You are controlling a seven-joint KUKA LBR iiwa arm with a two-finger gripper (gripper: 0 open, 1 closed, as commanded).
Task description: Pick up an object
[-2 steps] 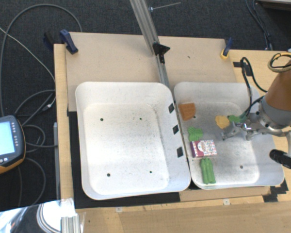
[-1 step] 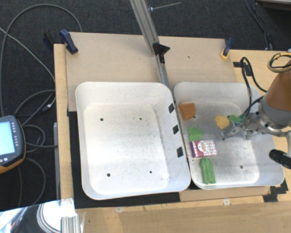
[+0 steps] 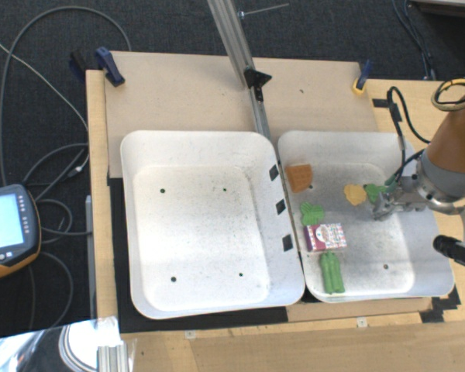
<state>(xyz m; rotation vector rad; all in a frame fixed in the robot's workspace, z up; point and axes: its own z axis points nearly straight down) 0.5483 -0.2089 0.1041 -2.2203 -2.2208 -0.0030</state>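
Yellow piece (image 3: 356, 194) lies in the right bin (image 3: 387, 279), just left of the gripper (image 3: 381, 206), a small green bit (image 3: 374, 189) between them. Whether the gripper is open or closed I cannot tell.

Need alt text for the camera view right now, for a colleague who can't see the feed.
The arm's tool sits low in the right bin, beside a yellow piece and a green item. An orange block, a small green piece, a purple box and a green pickle-like toy lie further left.
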